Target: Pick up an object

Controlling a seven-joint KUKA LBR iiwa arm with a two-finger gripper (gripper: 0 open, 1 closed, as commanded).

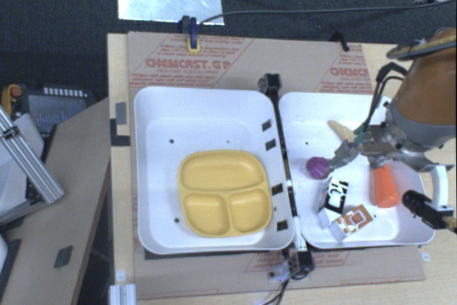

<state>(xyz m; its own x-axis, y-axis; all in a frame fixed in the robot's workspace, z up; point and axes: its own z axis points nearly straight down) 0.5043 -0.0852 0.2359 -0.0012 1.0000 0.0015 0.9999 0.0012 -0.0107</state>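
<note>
My gripper (340,157) hangs low over the middle of the right bin (307,118), pointing left. A small purple ball (318,167) lies just left of its tip, close to it or touching; I cannot tell which. An orange cylinder (385,186) lies to the right, under the wrist. A black-and-white box (334,196) sits just in front of the gripper, with a white and brown box (351,221) beside it near the bin's front wall. A pale wooden piece (341,129) lies behind the gripper.
The left bin (153,153) holds a yellow divided tray (223,193). A black divider with clips (280,153) runs between the two bins. The arm's orange and grey body (428,96) overhangs the right bin's far right side.
</note>
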